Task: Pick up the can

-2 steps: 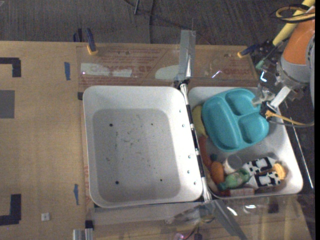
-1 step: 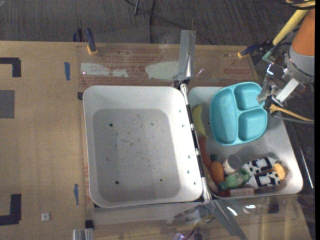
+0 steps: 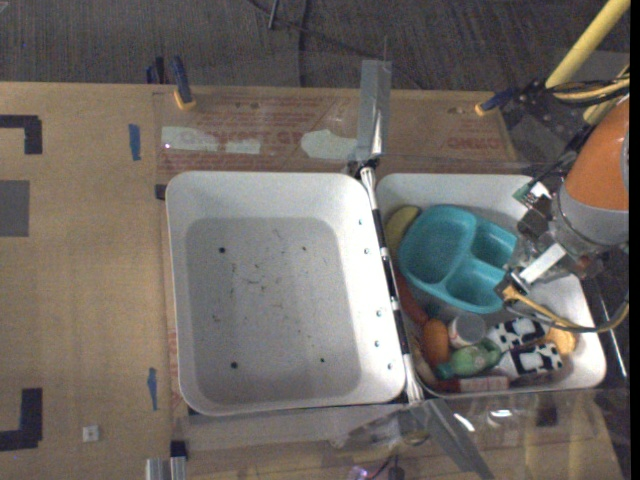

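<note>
One fixed camera looks down at a slant on two bins (image 3: 283,190) from above, apparently from the bench's (image 3: 80,268) near side.

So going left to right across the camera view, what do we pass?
Left bin → yellow item → teal tray → black-and-white toy → arm, reaching in from the right over the right bin.

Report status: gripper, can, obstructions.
Gripper low over right white bin, beside teal divided plastic dish; finger state unreadable. Small silver can upright, not held. Orange ball, green toy, black-and-white toy crowd the can.
</note>
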Available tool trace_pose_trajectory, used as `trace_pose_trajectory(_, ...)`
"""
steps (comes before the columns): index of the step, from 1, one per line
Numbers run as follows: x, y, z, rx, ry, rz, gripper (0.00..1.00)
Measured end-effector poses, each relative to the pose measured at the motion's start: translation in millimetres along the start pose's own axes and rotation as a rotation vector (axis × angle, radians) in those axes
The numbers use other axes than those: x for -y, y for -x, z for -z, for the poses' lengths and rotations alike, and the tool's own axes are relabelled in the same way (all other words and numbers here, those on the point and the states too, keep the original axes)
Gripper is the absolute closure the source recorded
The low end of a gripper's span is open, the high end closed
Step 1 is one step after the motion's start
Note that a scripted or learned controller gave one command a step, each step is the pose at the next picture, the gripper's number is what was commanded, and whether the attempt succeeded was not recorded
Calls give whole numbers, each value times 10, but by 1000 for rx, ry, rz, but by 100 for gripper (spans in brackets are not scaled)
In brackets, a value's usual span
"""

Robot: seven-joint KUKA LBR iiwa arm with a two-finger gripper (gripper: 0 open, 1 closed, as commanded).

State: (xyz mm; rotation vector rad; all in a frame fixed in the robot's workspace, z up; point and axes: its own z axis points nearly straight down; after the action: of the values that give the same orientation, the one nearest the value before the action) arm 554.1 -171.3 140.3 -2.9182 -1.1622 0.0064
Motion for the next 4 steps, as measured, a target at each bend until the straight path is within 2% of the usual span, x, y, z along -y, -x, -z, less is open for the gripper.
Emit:
trace_pose_trajectory(1,-820,-217,479,7,-8,-143,100)
trace_pose_trajectory(2,-865,-174,42,11,-15,-247,100)
trace_pose_trajectory(3,-587,116,-280,6,-13,-554,100)
trace_pose_trajectory(4,-810,-87,-187,22,-21,-556,100)
